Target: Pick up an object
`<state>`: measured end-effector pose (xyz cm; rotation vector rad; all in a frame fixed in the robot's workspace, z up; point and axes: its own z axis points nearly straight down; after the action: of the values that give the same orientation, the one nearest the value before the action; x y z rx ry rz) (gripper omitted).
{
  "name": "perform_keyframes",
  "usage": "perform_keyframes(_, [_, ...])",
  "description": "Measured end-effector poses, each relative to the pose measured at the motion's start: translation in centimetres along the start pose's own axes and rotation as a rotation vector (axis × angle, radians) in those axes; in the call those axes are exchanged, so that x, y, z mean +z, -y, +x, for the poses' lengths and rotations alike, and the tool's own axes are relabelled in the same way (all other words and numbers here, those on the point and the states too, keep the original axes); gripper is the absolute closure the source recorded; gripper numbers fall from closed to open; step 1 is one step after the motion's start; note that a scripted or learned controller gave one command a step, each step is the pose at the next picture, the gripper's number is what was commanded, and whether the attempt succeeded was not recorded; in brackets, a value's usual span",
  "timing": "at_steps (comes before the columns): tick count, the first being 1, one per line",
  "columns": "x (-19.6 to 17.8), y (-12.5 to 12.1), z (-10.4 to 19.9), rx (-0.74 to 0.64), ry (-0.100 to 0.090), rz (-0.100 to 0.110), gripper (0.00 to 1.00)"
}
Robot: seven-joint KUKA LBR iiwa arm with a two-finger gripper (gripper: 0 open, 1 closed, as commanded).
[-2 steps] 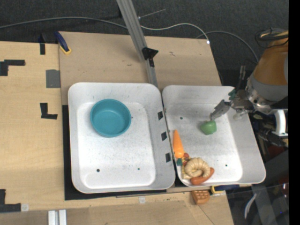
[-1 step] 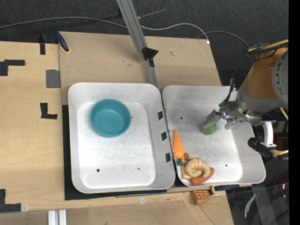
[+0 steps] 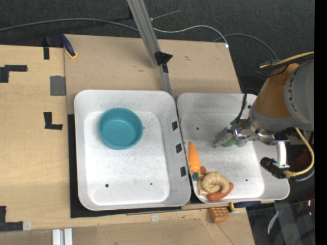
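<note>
My gripper (image 3: 223, 140) hangs low over the middle of the right bin (image 3: 214, 108), pointing left, with the grey arm and its orange band (image 3: 271, 93) behind it to the right. A small green patch (image 3: 238, 141) shows right at the gripper; what it is stays unclear. An orange carrot (image 3: 194, 158) lies along the bin's left wall, below and left of the gripper. A tan croissant-shaped toy (image 3: 212, 181) and a red-orange sausage-like piece (image 3: 223, 191) rest in the near left corner. A blue bowl (image 3: 120, 128) sits in the left bin (image 3: 127, 188).
A grey metal pole (image 3: 145, 27) slants down from the top to the gap between the bins. Cables (image 3: 301, 167) hang by the arm at the right bin's right rim. An orange block (image 3: 218, 214) lies on the bench just below the right bin.
</note>
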<state>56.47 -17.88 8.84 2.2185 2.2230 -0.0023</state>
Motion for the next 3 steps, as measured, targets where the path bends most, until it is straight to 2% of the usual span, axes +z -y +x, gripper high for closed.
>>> perform_keyframes(1, [-1.1,0.0,0.1,-0.001,-0.002,0.001,1.00])
perform_keyframes(3, [-10.4,0.9,-0.8,0.002,0.000,-0.004,1.00])
